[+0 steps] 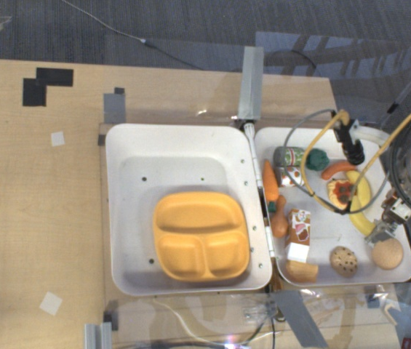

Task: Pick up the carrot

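While my arm hangs at the right edge of the scene, my pincer (388, 224) sits low over the right bin (409, 273), near its right wall, and I cannot tell how it is set, because the view is too cluttered there. It holds nothing that I can see.

The carrot (270, 181) lies in that same bin, hard against the left wall, next to the divider between the two bins. It runs lengthwise along that wall, its lower end close to a brown sausage-like piece (278, 222). A can (288, 157) lies on its side just beside its upper part. The banana (364, 203) and a round cookie (344, 261) are further right, nearer me. The left bin (129, 151) carries a yellow divided tray (201, 235).

To do this well, I judge I should cross the bin above the clutter, not through it, then turn my wrist so the grip closes across the carrot's narrow width. The wall is the trouble: one side of my pincer needs room between carrot and wall, so I would aim for the carrot's middle and descend straight. A glancing touch could roll it tighter against the wall.
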Controlling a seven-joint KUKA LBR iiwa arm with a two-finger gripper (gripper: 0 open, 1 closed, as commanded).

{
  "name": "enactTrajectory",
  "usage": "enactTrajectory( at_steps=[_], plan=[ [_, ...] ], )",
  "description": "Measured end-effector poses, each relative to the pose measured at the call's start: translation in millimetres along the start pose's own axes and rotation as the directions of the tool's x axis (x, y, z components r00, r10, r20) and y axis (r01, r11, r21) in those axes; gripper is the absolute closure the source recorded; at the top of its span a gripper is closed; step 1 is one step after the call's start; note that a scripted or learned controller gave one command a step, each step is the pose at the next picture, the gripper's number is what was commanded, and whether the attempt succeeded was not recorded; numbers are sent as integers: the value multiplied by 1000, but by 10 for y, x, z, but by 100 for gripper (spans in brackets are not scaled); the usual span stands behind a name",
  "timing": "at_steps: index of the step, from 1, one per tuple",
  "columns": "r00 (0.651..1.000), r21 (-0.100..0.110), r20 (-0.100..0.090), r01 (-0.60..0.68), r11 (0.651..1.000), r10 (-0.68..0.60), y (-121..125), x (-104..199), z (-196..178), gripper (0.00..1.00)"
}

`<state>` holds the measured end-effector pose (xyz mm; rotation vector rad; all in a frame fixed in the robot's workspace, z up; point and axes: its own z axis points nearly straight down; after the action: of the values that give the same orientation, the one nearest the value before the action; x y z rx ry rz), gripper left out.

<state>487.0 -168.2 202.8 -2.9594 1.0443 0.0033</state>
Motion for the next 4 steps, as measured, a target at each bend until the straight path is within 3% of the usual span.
enactTrajectory(
  at_steps=[1, 2, 3, 4],
  plan=[
    [964, 0, -10, 265, 964, -265, 21, 490, -210, 100],
    [905, 0, -1, 425, 905, -425, 163, 375, 690, 100],
    [886, -1, -11, 463, 886, -463, -63, 658, 217, 100],
    [888, -2, -16, 460, 888, -460, -1, 607, -858, 100]
  ],
)
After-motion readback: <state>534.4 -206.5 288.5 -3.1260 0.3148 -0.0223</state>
